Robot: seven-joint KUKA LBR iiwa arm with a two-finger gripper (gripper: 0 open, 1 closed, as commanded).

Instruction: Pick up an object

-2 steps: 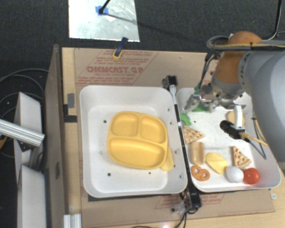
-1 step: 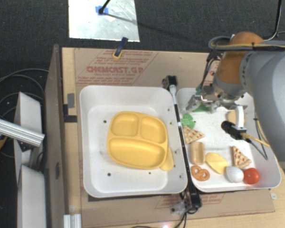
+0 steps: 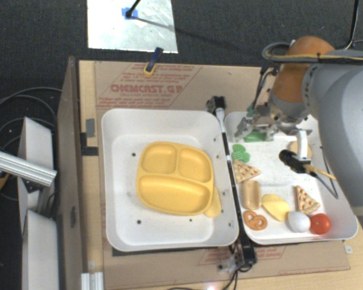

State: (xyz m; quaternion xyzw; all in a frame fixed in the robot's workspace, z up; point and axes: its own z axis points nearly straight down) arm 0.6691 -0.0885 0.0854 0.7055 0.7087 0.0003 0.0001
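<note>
Eyes on the green toy (image 3: 241, 156), a small leafy-looking piece that is lying flat on the floor of the right bin (image 3: 302, 239), hard against the bin's left wall. It is looking like light moulded plastic: stiff, smooth, probably a bit slippery, nothing fragile. It is sitting low, so my call is a pinch across its narrow width from straight above, and the wall right beside it is leaving little room on that side.

The gripper (image 3: 257, 127) is hanging just above and to the right of the green toy, close to it but apart. Whether it is open or closed I cannot tell, as the wrist hardware is blocking the view, and I am seeing nothing held. A second green patch is peeking out beneath the gripper; part of the same toy or another piece, I can't make out.

Directly below the green toy a tan wedge (image 3: 246, 172) is nearly touching it, and a beige cylinder (image 3: 251, 193) is lying further down. Well below and right of the green toy, a white egg (image 3: 299, 222) and a red ball (image 3: 320, 223) are sitting side by side. The grey arm is covering the bin's far right corner. Well to the left of the green toy, a yellow divided plate (image 3: 172, 177) is resting in the left bin (image 3: 118, 162).
</note>
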